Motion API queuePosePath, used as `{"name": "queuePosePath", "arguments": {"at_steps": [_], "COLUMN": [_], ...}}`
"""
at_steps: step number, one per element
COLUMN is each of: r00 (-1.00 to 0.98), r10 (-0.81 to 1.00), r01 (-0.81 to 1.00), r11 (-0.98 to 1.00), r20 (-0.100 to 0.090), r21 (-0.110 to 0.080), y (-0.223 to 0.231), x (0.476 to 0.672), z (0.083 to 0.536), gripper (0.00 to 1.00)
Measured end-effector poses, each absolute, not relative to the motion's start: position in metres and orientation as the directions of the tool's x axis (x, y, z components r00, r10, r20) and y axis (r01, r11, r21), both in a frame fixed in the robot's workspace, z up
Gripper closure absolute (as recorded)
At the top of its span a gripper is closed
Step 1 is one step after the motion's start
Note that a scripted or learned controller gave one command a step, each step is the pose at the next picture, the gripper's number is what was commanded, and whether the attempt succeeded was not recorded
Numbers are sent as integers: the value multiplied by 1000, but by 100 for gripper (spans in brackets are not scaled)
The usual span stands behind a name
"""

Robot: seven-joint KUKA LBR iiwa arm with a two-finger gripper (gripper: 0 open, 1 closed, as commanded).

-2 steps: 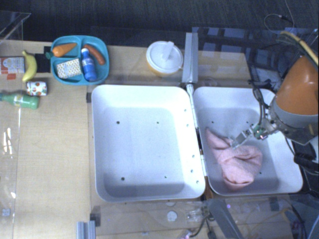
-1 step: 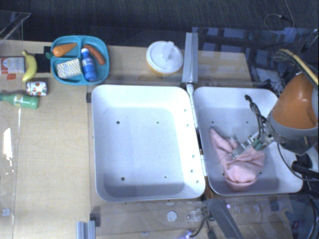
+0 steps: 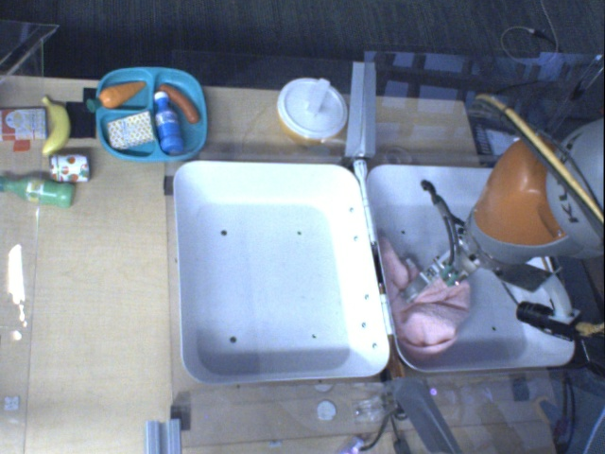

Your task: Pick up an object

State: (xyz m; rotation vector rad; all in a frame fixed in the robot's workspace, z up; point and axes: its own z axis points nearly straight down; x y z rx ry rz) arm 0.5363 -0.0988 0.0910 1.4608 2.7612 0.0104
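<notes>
Orange and grey, the arm (image 3: 529, 206) rises closest to the camera, on the right side of the view, and it hides a part of the right bin (image 3: 492, 343). At its low end the gripper (image 3: 440, 274) is down inside this bin, on top of a pink cloth (image 3: 427, 312). Whether the fingers are apart or together I cannot tell, because they are small and they mix with the cloth in the picture. I also cannot tell if the cloth is between them.

The pink cloth lies crumpled on the left part of the right bin, near the wall that this bin shares with the left bin (image 3: 269, 272). The left bin is white and shallow, with a few small dark dots on its floor.

Behind the bins, on the tabletop (image 3: 85, 291), a round white lid with a yellow rim (image 3: 312, 110) lies near the gap between the bins. Farther left is a blue tray (image 3: 151, 113) with toy foods in its compartments. At the left edge I see a banana (image 3: 57, 125), a small can (image 3: 69, 167) and a green bottle (image 3: 38, 190) lying on its side.
</notes>
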Motion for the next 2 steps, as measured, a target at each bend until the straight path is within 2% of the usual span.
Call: {"name": "queuePosePath", "arguments": {"at_steps": [1, 2], "r00": [-563, -274], "r10": [826, 962], "r01": [826, 962], "r11": [563, 274], "r20": [-13, 0], "r21": [18, -2], "y": [-98, -50], "x": [540, 590], "z": [101, 182], "gripper": [100, 100]}}
